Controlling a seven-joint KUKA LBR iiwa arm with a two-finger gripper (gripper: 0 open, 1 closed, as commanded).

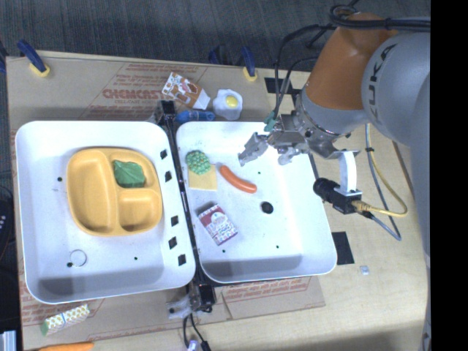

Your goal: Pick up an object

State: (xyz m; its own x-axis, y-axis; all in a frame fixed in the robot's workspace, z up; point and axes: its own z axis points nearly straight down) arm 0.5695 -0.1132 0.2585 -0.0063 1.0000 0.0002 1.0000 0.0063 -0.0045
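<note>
We see tool [268,149] over right bin [307,225], fingers spread, holding nothing. Orange sausage [238,179] just beside; red packet [218,224], green-topped block [200,168] near.

Glossy white plastic bins [307,247]

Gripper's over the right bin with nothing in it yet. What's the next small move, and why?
Probably shift the gripper slightly toward the orange sausage and lower it. It hangs above the right bin holding nothing, and the sausage lies closest below it, apart from the other items.
</note>
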